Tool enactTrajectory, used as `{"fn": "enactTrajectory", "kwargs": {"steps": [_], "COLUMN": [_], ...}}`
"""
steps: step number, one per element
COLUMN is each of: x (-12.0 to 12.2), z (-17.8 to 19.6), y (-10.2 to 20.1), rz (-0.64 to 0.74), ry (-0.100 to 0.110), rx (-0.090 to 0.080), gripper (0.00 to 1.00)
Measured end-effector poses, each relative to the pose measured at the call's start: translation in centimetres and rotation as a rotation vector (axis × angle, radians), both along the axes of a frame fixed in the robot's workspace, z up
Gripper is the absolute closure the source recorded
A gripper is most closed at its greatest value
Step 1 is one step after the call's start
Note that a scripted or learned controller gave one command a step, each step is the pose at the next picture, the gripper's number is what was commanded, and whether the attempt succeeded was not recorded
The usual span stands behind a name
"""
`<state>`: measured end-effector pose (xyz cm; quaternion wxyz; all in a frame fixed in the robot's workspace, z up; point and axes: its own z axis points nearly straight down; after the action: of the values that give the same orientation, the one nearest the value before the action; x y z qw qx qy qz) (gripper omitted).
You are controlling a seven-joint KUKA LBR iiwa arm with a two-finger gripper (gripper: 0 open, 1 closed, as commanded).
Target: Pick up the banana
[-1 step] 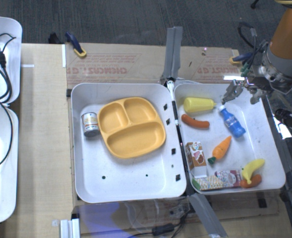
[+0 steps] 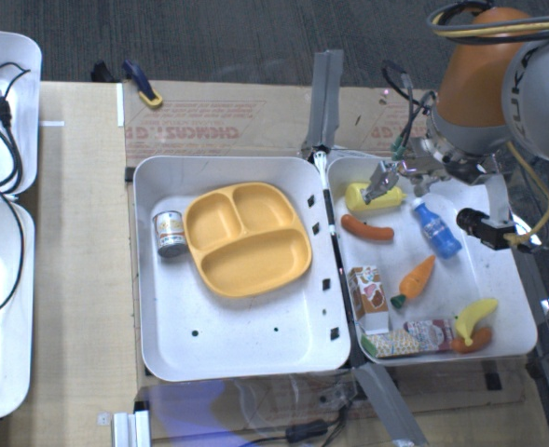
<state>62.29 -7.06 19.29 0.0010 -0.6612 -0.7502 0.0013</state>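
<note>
Banana (image 2: 475, 317) beside red sausage (image 2: 471, 341) and packet (image 2: 409, 339), apart from gripper (image 2: 378, 190); jaws' state unclear.

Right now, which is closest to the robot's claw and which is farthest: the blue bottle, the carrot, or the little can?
Measured from the gripper in the camera view:
1. Blue bottle, just to its right in the right bin.
2. Carrot, lower down in the same bin.
3. Can, far away at the left bin's left side, beside the yellow plate.
</note>
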Motion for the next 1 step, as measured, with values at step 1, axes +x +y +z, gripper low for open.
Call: {"fn": "enactTrajectory", "kwargs": {"steps": [1], "x": [3.60], "z": [-0.18], "y": [2.86], "rz": [0.002], "ry": [-0.003], "rx": [-0.001], "gripper": [0.00]}}
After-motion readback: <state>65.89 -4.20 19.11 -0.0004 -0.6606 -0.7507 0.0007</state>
